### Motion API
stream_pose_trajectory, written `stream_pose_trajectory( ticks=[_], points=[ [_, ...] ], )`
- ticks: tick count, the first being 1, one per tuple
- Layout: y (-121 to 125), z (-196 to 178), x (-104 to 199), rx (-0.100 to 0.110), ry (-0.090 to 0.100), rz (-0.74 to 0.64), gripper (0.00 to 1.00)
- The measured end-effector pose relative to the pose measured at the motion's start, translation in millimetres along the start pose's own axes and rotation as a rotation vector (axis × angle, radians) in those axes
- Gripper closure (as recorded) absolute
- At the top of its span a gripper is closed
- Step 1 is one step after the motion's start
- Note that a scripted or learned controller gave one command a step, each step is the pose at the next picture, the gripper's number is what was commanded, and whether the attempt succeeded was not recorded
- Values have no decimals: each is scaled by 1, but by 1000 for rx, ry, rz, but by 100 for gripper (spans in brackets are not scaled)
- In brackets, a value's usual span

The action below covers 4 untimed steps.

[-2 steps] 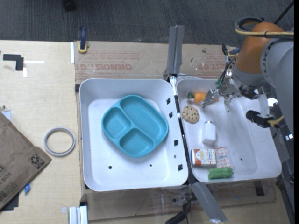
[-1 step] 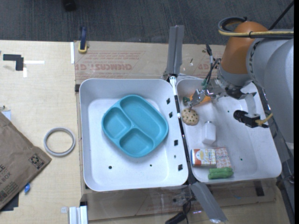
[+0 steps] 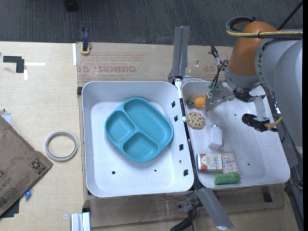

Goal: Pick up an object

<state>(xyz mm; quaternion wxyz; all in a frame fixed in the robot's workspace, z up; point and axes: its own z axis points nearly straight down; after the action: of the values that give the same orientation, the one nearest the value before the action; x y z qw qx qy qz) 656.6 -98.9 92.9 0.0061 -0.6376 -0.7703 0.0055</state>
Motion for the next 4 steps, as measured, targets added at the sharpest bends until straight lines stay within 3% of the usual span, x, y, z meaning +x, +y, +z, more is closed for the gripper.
stream_pose_trajectory(
  ticks=[1,2,3,4],
  points=[
    [0,0,0,0,0,0,0],
    [-65,-1,-5,-12,-2,-85,0],
    [-111,3,12,-17,-3,-114,0],
    [-184,-24,-9,-11,-1,-152,0]
  ],
)
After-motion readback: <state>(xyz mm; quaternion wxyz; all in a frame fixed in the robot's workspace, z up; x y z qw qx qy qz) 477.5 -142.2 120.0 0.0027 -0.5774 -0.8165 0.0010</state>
